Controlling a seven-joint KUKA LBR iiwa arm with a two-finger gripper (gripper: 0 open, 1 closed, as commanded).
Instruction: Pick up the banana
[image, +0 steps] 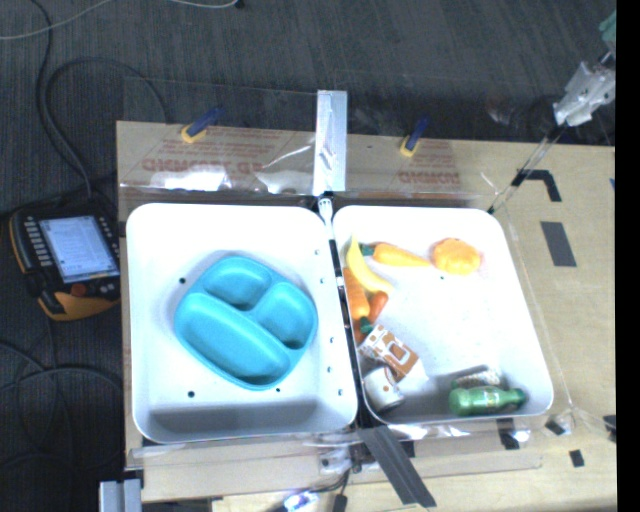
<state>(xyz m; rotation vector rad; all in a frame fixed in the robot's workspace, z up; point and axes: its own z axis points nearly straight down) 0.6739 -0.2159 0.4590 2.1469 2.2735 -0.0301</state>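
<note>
- Banana (352, 262), yellow and curved, lies in the right-hand shallow white bin (520, 300), hard against that bin's left wall, with its length running along the wall.
- Just beside it, towards the bin's middle, lies a long orange carrot-like piece (400, 256). A second orange piece (366, 300) sits at the banana's lower end, touching it or nearly so.
- A round orange-yellow fruit (456, 256) sits a little further right, apart from the banana.
- Lower in the same bin are a small brown-and-white carton (390, 352), a silvery can (382, 390) and a green bottle lying on its side (486, 400), all clear of the banana.
- The left-hand white bin (150, 380) holds a blue divided plastic plate (245, 318).
- At the upper right edge, well apart from both bins and above the tan tabletop (580, 330), is a pale blurred shape that I take to be the gripper (586, 94). I cannot tell whether it is spread or closed.
- Step in hand, as I judge it: the approach has not yet begun, and the banana lies untouched.
- The next move calls for travel across to the right bin's left side and a descent over the banana's middle. The grasp should close across its narrow width, though the wall and the orange pieces leave little room.
</note>
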